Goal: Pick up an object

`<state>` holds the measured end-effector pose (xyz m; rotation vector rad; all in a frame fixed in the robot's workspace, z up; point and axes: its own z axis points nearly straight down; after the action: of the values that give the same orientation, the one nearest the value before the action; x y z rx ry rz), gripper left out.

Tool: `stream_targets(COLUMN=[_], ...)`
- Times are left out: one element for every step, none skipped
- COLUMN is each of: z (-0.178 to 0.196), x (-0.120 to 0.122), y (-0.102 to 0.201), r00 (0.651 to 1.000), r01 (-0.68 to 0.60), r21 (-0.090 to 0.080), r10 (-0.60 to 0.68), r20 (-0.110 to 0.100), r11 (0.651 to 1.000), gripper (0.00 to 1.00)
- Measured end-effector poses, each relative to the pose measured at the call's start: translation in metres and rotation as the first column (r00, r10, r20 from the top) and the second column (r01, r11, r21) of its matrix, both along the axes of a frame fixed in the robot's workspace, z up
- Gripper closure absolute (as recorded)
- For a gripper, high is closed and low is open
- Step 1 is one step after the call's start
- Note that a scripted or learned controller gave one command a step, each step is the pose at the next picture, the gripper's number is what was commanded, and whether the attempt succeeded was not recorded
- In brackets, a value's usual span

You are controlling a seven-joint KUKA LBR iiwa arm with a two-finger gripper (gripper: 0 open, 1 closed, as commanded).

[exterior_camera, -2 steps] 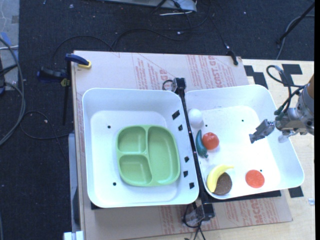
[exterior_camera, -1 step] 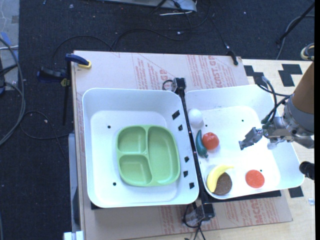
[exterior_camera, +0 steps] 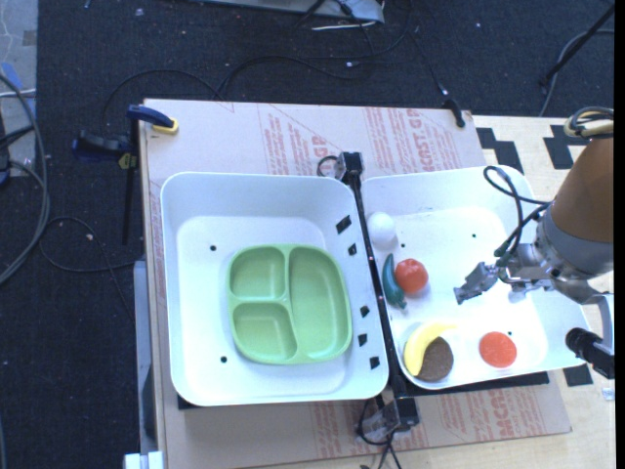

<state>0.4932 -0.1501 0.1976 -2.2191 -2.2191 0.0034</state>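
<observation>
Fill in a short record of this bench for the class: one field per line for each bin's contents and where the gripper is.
left bin: green divided tray
right bin: white egg-like ball, red tomato, teal piece, banana, brown round piece, red-orange disc
gripper: over the right bin, between tomato and disc, holding nothing visible

I'm working in a robotics lab: my bench (exterior_camera: 293,130) is a taped-up cardboard sheet clamped at its far-left corner (exterior_camera: 151,118), black cables (exterior_camera: 59,233) trail across dark speckled carpet (exterior_camera: 88,47), and printed marker squares (exterior_camera: 508,149) sit off the far-right corner.
</observation>
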Motion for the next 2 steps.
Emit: stream_targets(z=[-0.062, -0.05], x=[0.002, 0.003], y=[0.0, 0.0], r00=[1.0, 1.0], r01=[0.0, 0.0], r21=[0.001, -0.001], r10=[0.0, 0.0], r20=[-0.002, 0.004], r11=[1.0, 1.0], gripper=[0.0, 1.0])
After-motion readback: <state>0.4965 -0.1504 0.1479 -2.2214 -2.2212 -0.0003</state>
